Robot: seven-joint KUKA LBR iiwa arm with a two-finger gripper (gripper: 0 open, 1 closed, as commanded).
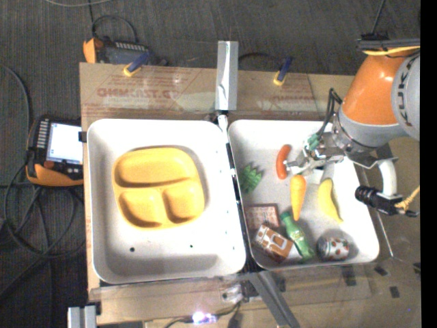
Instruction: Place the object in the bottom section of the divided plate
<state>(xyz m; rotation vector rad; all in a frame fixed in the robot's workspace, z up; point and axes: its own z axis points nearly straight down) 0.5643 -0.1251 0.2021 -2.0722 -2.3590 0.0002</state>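
The yellow divided plate (160, 183) lies in the left bin (102, 251), with one wide section on its far side and two smaller sections on its near side; nothing lies on it. My gripper (305, 161) hangs over the right bin (369, 251), just right of a red sausage-like piece (283, 161) and right above the top end of an orange carrot (298, 197). No object shows in its grasp. A yellow banana (330, 200) lies to the right of the carrot.
The right bin also holds a green leafy toy (250, 178), a brown card (261, 215), a small brown box (272, 242), a green bottle (298, 235) and a can (332, 247). An upright metal post (227, 74) stands behind the bins.
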